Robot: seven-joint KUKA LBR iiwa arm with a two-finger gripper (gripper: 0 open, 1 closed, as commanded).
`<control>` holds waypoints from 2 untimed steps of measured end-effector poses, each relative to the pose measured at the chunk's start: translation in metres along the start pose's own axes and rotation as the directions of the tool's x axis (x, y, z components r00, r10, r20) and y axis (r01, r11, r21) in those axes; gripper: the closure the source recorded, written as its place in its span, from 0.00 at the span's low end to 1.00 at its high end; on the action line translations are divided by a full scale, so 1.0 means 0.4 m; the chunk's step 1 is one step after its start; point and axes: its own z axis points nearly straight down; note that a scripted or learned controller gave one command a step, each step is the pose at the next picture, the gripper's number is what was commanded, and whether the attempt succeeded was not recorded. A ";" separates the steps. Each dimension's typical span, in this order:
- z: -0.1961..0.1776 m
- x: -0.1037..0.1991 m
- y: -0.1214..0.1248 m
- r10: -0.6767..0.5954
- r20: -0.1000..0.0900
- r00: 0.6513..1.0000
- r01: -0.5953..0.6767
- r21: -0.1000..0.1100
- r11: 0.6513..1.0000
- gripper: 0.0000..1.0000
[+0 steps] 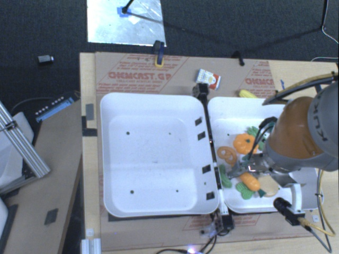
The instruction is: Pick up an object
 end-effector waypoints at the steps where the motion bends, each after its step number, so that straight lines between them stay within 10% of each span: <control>1: -0.025 0.001 0.002 0.000 0.000 1.000 0.000 -0.002 1.000 1.00; 2: -0.239 0.129 0.172 -0.009 0.001 1.000 0.009 -0.011 1.000 1.00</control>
